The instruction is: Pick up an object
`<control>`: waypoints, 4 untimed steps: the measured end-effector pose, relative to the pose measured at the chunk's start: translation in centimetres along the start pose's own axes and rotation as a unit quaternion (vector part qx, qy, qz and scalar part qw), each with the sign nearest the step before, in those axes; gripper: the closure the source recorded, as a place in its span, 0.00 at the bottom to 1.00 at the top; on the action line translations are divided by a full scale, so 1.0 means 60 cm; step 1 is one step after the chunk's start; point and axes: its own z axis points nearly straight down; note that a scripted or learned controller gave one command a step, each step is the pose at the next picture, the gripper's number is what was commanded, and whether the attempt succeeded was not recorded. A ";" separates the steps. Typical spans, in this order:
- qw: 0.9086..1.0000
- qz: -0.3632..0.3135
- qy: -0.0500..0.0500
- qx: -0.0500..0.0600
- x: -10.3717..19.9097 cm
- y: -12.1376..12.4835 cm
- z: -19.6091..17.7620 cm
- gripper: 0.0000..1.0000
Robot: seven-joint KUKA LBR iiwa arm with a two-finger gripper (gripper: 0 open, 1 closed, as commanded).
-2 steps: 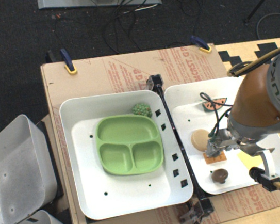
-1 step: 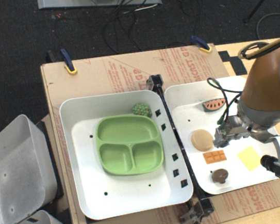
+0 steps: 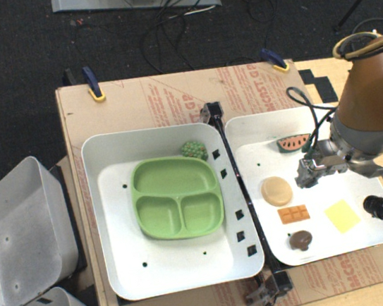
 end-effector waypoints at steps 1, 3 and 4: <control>1.000 0.001 0.000 0.002 0.000 0.001 0.004 1.00; 1.000 -0.002 0.001 0.001 0.171 0.086 -0.011 1.00; 1.000 -0.002 0.002 0.002 0.264 0.116 -0.004 1.00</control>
